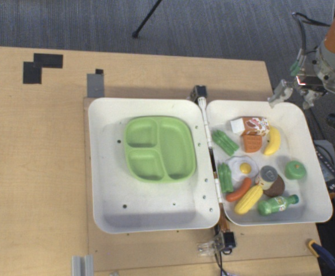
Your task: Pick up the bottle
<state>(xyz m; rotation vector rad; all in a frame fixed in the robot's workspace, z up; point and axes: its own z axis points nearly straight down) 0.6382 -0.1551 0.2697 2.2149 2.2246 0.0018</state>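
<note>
The green bottle (277, 204) is lying on its side in the right-hand bin (311, 154), down near that bin's lower edge in the lower right of the frame. Its long axis runs roughly left to right, tilted a touch upward toward the right, with the cap end pointing right and the fatter labelled body to the left. It is crowded on the left: a yellow corn cob (248, 199) touches or nearly touches its base, and a brown rounded piece (273, 184) sits just above it. To the right and below, it looks free, with bare bin floor before the wall.

The gripper (293, 92) hangs at the upper right of the frame, over the top right corner of the right bin or just outside its rim, under the grey wrist with the orange band. Its fingers (280, 91) look spread fairly wide, with nothing between them.

So the bottle lies well apart from the gripper, almost straight down the frame from it and only slightly left, across the whole depth of the bin, past the banana (272, 141) and the green apple (295, 169). I'd reckon the arm needs to travel down the frame and close across the bottle's short width, fingers above and below it, taking it toward the neck end to stay clear of the corn
</note>
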